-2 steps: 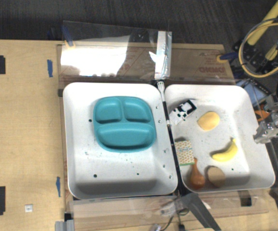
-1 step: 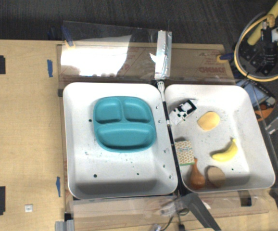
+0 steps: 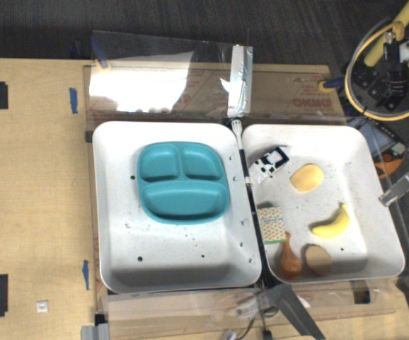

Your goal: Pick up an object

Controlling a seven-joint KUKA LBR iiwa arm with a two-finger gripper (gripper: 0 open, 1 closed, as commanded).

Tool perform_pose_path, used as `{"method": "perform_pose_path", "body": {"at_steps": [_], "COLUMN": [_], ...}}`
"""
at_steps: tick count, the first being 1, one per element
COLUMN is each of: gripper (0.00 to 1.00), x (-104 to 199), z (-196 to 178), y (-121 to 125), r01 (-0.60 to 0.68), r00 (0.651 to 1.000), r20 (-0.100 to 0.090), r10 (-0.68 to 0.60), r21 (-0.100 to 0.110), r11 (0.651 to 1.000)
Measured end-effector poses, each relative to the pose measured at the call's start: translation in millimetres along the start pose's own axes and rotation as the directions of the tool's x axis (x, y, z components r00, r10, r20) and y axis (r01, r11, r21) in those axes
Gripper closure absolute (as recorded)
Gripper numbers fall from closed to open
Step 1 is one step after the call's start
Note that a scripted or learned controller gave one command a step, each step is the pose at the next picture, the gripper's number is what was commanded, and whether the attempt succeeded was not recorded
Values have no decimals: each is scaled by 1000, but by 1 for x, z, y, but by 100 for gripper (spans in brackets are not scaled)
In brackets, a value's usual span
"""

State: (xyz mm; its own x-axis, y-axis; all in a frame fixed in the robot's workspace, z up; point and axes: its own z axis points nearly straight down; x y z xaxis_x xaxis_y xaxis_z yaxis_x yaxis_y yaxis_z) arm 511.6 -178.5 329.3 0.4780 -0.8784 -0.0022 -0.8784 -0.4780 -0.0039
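The right bin [image 3: 353,144] holds several small objects. A yellow banana [image 3: 332,224] lies near its middle right. A round pale-yellow piece [image 3: 307,177] rests further back. A black-and-white checkered item [image 3: 269,159] sits by the bin's back left. A patterned flat packet [image 3: 272,224] lies along the left wall. At the front, a brown pear-shaped object [image 3: 290,256] sits beside a brown rounded object [image 3: 318,258].
The left bin [image 3: 112,211] bears a teal divided plate [image 3: 182,180]. A clear plastic sheet [image 3: 162,76] stands behind the bins. Yellow and black cables [image 3: 385,62] hang at the top right. A grey metal piece [image 3: 401,186] juts in over the right bin's right rim.
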Motion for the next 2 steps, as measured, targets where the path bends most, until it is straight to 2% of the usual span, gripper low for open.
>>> {"method": "perform_pose_path", "body": {"at_steps": [1,2], "gripper": [0,0], "x": [19,-14], "z": [125,231], "y": [-52,-22], "r01": [73,462], "r00": [997,887], "r20": [12,10], "r10": [-73,-462], "r21": [-7,-4], "r11": [997,887]}}
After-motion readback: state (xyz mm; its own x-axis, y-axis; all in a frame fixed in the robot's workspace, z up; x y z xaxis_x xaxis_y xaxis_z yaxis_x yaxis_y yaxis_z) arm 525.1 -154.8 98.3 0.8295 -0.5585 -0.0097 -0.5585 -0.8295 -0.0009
